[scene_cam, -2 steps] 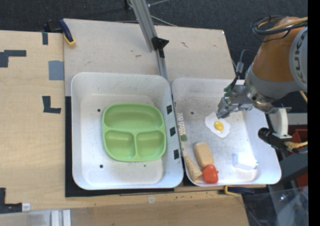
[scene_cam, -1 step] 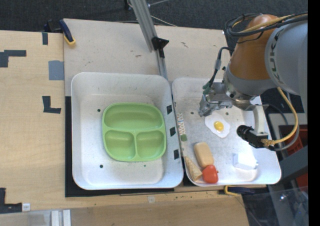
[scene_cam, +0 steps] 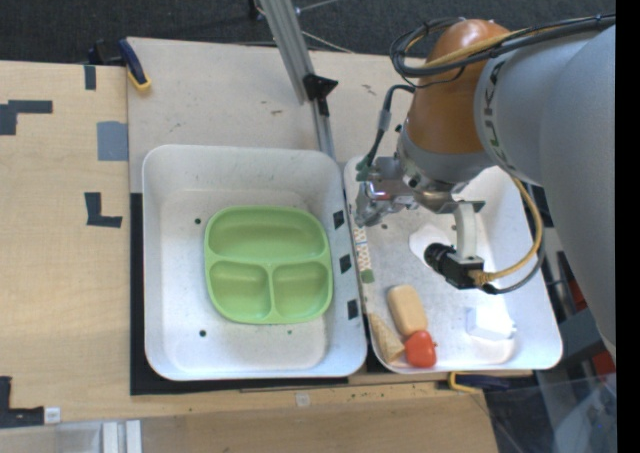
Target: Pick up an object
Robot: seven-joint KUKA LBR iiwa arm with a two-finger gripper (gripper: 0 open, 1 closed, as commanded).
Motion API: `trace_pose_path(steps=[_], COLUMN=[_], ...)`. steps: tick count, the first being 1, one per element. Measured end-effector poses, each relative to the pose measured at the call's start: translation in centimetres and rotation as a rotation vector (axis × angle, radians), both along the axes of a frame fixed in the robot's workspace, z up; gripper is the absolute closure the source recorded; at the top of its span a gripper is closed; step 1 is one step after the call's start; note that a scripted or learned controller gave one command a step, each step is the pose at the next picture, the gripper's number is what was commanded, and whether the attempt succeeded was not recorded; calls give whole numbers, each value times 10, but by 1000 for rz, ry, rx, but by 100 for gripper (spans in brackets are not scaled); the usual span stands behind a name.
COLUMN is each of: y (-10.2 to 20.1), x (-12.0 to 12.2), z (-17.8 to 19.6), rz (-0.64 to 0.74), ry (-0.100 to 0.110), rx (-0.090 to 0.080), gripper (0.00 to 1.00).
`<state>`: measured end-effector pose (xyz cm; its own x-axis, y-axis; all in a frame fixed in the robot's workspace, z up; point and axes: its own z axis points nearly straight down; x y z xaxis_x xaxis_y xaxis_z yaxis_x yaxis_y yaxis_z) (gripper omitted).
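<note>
My gripper (scene_cam: 368, 209) hangs low over the left rim of the right bin (scene_cam: 535, 341), next to the divider between the bins. A tan bread-like block (scene_cam: 405, 308) lies in the right bin's front left part, well in front of the gripper. Touching the block's front end is a small red tomato-like piece (scene_cam: 421, 349). A white crumpled object (scene_cam: 492, 323) rests at the front right of that bin. In the middle of the left bin (scene_cam: 170, 251) lies a green divided plate (scene_cam: 268, 263).
A patterned strip (scene_cam: 362, 259) runs along the divider just in front of the gripper. A black cable connector (scene_cam: 450, 264) dangles from the wrist over the right bin. A slanted metal pole (scene_cam: 285, 26) stands behind the bins.
</note>
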<state>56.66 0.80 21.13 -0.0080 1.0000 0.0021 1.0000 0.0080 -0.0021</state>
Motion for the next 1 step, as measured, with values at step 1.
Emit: trace_pose_path(steps=[1], y=[48], x=[18], z=[-4], rz=[-1], ry=[0], rx=[-1], gripper=[100])
